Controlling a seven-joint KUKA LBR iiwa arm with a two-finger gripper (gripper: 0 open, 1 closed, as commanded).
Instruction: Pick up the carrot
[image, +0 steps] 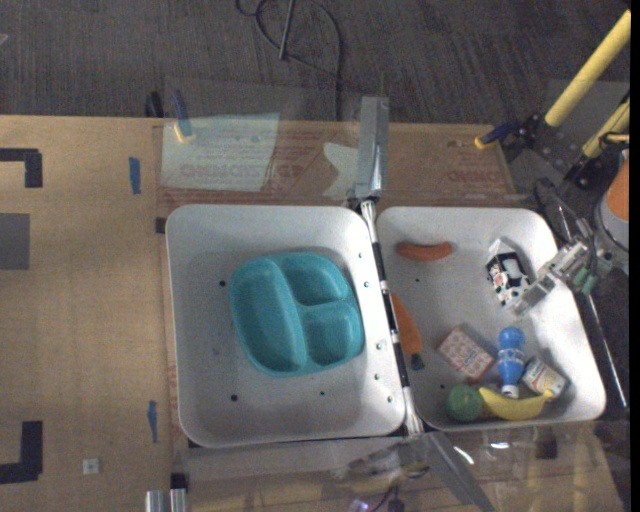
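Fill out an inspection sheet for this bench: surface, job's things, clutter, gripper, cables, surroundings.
Surface: two white bins side by side, left bin and right bin, on a brown bench.
Job's things: carrot lies along the right bin's left wall, untouched.
Clutter: teal divided plate in the left bin; in the right bin a sausage, small black-and-white carton, cracker box, blue bottle, banana, green ball.
Gripper: gripper at the right bin's right rim, far from the carrot; jaws state unclear.
Cables: dark cable on the floor beyond the bench.
Surroundings: blue tape marks, yellow pole.
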